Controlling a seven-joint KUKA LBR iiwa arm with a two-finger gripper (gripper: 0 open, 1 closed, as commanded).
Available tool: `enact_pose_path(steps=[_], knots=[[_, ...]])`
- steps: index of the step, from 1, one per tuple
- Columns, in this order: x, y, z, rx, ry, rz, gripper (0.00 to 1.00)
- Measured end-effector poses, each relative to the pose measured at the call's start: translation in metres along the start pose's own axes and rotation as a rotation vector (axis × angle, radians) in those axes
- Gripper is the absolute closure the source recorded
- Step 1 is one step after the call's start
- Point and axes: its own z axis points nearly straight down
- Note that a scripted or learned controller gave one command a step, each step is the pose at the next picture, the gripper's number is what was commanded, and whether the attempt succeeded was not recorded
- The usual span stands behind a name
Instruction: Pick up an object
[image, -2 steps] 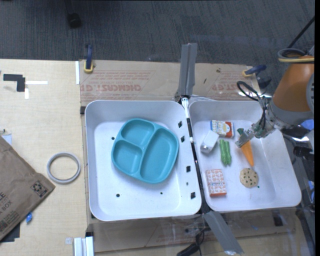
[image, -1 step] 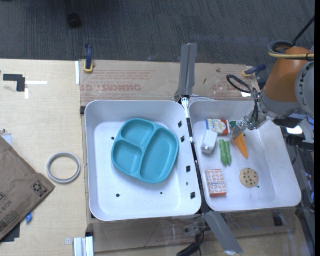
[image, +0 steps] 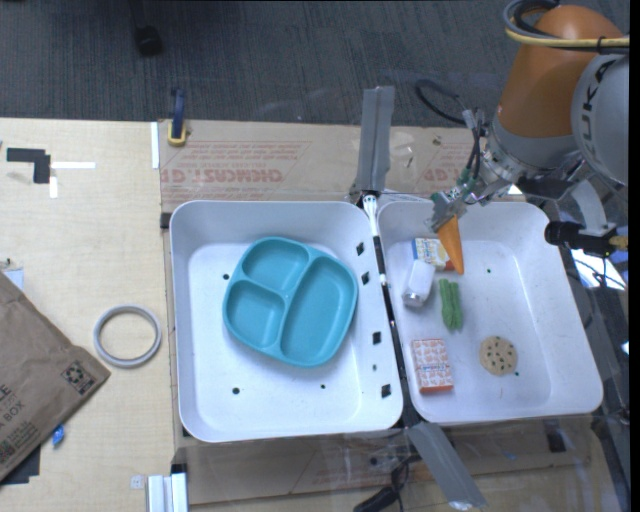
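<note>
My gripper (image: 446, 207) hangs over the back left corner of the right bin (image: 560, 300), below the orange wrist band. An orange wedge-shaped piece (image: 453, 246) lies or hangs right under the gripper, its top end meeting the gripper's tip; whether it is held is unclear. Beside it are a small white carton (image: 427, 250), a pale cylinder (image: 418, 286) and a green pod (image: 451, 304). Nearer the front lie a red patterned box (image: 432, 363) and a round cookie (image: 497, 355). A teal divided plate (image: 291, 300) sits in the left bin (image: 200, 330).
A tape roll (image: 127, 334) and a brown cardboard box (image: 35, 375) lie on the bench to the left of the bins. A grey divider post (image: 376, 140) stands behind the bins' shared wall. Cables hang at the far right by the arm.
</note>
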Motion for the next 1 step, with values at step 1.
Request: enact_pose_path(steps=[1], knots=[[0.0763, 0.0038, -0.0482, 0.002, 0.001, 0.000, 1.00]])
